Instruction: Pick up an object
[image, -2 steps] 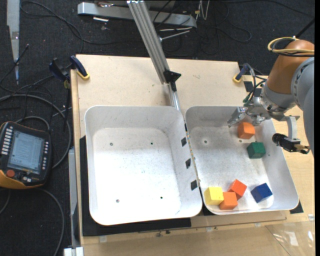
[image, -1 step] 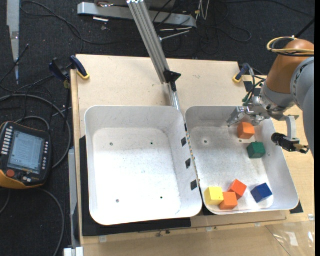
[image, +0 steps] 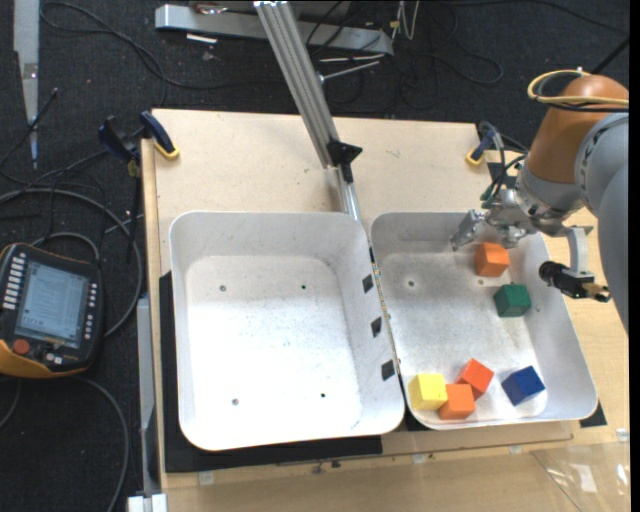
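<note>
Orange cube (image: 458, 400) nearest; end effector (image: 487, 238) over another orange block (image: 491, 260), grip state unclear.

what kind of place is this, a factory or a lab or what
Most likely a robotics research lab. A robot arm works over two white bins clamped onto a plain wooden bench, sorting small coloured blocks; a teach pendant and loose cables lie on the dark carpet.
</note>
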